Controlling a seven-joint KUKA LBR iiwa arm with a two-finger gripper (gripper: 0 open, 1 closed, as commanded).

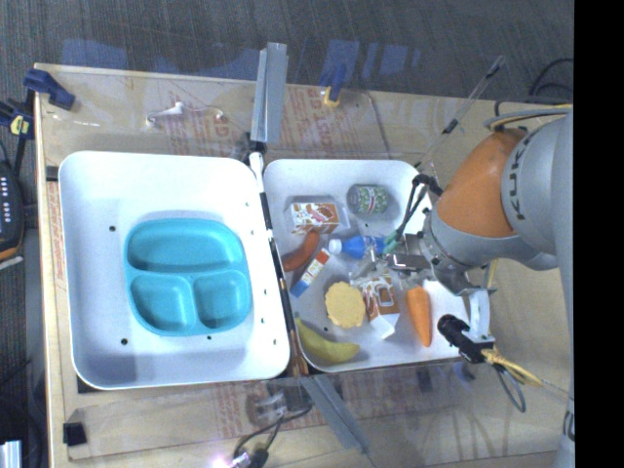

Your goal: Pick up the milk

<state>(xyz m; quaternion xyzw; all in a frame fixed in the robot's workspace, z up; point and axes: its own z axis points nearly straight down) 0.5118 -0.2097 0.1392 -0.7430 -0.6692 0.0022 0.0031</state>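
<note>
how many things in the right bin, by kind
fruit and veg: 2, banana and carrot
cartons: 2, one at the top, one mid-bin
bottle: 1
can: 1
sausage: 1
round cracker: 1
total: 8

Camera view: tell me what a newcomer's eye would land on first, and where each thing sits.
The bright blue divided tray stands out, lying alone in the left white bin. Next comes the right bin, crowded with toy food: a carrot, a banana, a round cracker and a small carton. The grey arm with its orange band reaches over that bin's right side.
</note>
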